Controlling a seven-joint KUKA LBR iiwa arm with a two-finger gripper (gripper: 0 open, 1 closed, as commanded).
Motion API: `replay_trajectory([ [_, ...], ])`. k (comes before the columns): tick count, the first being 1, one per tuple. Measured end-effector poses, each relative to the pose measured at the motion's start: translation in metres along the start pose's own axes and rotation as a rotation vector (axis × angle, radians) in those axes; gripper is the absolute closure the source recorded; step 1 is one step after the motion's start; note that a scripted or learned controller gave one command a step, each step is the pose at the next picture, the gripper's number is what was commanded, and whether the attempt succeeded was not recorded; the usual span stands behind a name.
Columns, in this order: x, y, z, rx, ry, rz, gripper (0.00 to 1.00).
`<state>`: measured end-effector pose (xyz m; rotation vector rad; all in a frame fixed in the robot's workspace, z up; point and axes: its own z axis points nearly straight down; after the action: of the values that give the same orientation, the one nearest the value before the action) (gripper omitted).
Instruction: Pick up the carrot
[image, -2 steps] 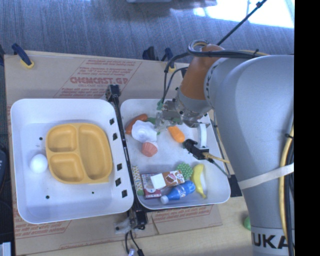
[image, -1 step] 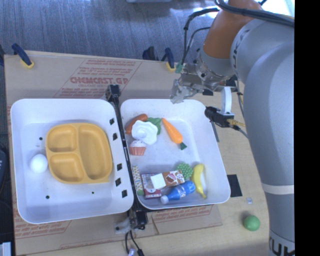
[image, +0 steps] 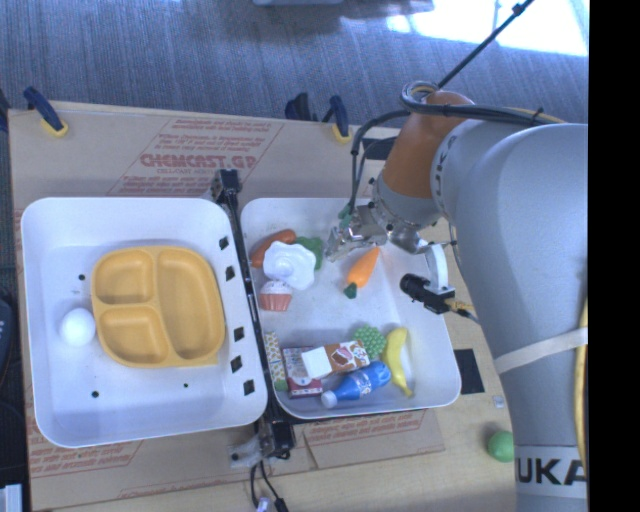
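Right bin (image: 440, 372): gripper (image: 350, 236) just beside carrot (image: 361, 270).

Grey arm (image: 520, 250) reaching from right, orange-banded wrist bent down, gripper (image: 350, 236) lowered

Yellow divided tray (image: 158, 305) in left bin, white ball (image: 77, 327) beside; banana (image: 399, 358), bottle (image: 357, 385) (possibly toy) right bin.

Robot lab test bench, cardboard sheet (image: 200, 150) clamped at the bench's far edge, two white bins (image: 40, 330) side by side, toy food, industrial arm (image: 500, 220), grey carpet (image: 200, 50) beyond
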<state>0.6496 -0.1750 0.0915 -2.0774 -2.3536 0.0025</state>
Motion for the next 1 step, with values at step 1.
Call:
replay_trajectory([
  [1, -0.0048, -0.0222, -0.0995, -0.001, -0.001, 0.177, 1.00],
])
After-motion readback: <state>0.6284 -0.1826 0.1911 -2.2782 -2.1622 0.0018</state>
